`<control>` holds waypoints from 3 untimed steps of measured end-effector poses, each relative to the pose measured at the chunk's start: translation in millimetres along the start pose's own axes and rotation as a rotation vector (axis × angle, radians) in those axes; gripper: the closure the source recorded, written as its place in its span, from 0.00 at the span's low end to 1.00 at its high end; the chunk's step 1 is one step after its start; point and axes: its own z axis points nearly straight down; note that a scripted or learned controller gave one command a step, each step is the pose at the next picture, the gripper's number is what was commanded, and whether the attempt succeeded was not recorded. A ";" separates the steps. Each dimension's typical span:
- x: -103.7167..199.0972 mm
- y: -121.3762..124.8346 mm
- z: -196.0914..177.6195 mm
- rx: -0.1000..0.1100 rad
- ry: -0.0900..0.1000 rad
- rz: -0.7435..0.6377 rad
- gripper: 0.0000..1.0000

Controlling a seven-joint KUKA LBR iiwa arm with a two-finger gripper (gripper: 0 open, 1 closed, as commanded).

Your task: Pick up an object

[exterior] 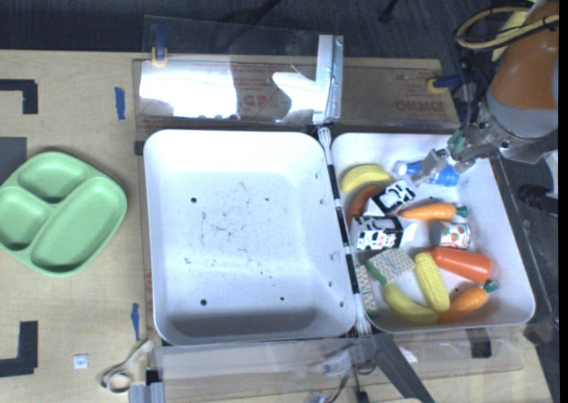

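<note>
The right bin (515,241) holds a heap of toy foods. Among them are a yellow banana (362,177), an orange carrot (429,211), a corn cob (430,275), a red-orange vegetable (461,261), a cow-patterned carton (377,234) and a small red and white can (454,234). A blue and white bottle (428,170) lies at the bin's far side. My gripper (458,149) hangs over the bin's far right corner, just above and to the right of that bottle. Whether it touches the bottle is unclear. The orange-banded arm (524,82) rises behind it.
The left bin (177,161) sits beside the right one, sharing a middle wall. A green divided plate (58,210) rests on the bench at the far left. A clear plastic panel (240,82) stands behind the left bin. Cables (488,28) hang near the arm.
</note>
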 end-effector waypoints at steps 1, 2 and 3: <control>42.1 -47.5 26.7 0.002 0.002 -0.065 0.00; 6.8 0.9 90.0 0.001 0.001 -0.230 0.00; -37.9 16.7 -21.6 -0.001 -0.001 -0.396 0.00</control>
